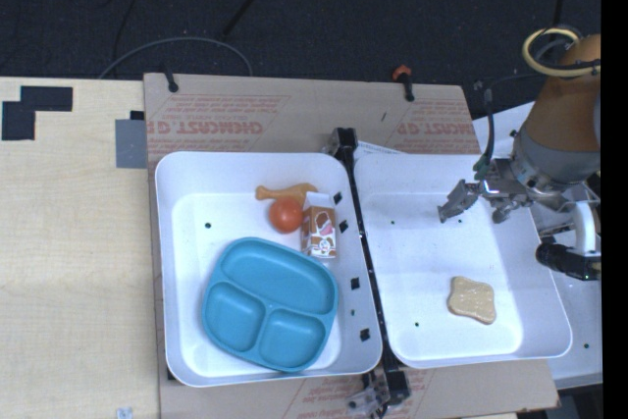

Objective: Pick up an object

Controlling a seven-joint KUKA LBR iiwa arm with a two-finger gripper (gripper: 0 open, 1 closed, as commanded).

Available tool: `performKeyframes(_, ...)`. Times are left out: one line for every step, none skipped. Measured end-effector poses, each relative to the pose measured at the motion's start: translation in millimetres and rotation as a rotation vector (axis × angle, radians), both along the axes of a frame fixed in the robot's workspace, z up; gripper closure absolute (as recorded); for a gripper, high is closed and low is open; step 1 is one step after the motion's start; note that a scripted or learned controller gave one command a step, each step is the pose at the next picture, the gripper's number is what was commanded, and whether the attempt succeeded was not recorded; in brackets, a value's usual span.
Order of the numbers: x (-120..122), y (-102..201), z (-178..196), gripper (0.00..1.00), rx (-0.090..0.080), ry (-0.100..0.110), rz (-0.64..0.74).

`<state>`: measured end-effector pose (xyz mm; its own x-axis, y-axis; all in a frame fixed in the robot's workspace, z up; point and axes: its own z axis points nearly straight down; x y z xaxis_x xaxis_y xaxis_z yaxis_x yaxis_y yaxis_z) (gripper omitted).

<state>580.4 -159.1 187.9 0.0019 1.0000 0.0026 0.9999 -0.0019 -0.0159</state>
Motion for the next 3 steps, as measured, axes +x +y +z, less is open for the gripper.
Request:
performKeyframes(3.1,0.0,8.7,0.0,-0.003,-0.015,0.002)
performKeyframes(8.2,7.6,-51.0,0.0,0.0,-0.008,0.006)
performKeyframes(7.6,8.8,-103.0,0.0,-0.001,-0.01,0.003)
